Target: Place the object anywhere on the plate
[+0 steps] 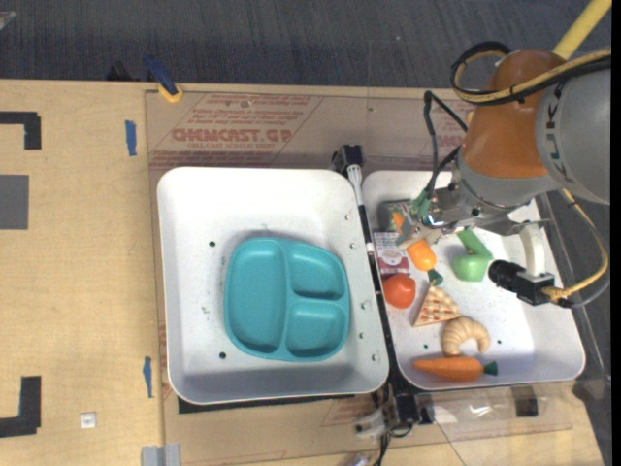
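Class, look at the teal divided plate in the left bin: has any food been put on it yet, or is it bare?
Bare. All three compartments of the teal plate show plain teal; the toy carrot lies in the right bin.

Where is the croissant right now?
The croissant lies in the right bin, near its front edge, just below the pizza slice and above the carrot.

You see a smooth turquoise plastic plate [287, 299], slightly glossy. Both white bins [184, 260] look like smooth moulded plastic with a soft sheen. The bench [78, 289] reads as matt wood or board; cardboard [243, 129] under the bins is matt, printed red. Toy foods look plastic: glossy tomato [399, 289], carrot [451, 366], green pepper [472, 263]. The arm's orange band [505, 115] is glossy.
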`<state>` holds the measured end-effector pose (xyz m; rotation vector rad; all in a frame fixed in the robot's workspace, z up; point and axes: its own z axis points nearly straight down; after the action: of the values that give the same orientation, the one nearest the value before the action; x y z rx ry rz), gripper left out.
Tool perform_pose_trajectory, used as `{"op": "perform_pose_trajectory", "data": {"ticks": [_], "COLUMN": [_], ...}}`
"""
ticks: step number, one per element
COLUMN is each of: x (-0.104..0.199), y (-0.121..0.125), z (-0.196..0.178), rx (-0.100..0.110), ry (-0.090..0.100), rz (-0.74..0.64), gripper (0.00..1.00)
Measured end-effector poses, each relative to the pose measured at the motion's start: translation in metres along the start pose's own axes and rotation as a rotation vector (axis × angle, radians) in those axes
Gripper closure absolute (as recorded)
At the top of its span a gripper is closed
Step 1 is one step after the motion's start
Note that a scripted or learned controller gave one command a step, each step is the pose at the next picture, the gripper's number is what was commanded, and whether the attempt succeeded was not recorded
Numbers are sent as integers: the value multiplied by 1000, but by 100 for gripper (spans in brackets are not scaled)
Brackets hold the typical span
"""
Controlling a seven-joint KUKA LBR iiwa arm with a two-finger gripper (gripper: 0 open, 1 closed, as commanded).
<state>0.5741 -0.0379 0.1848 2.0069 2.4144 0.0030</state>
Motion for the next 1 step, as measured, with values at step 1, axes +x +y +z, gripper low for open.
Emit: {"op": "perform_pose_trajectory", "data": {"ticks": [1], "x": [89], "y": [-16], "z": [-17], "rx": [4], "ry": [4], "rz": [82], "gripper": [100]}}
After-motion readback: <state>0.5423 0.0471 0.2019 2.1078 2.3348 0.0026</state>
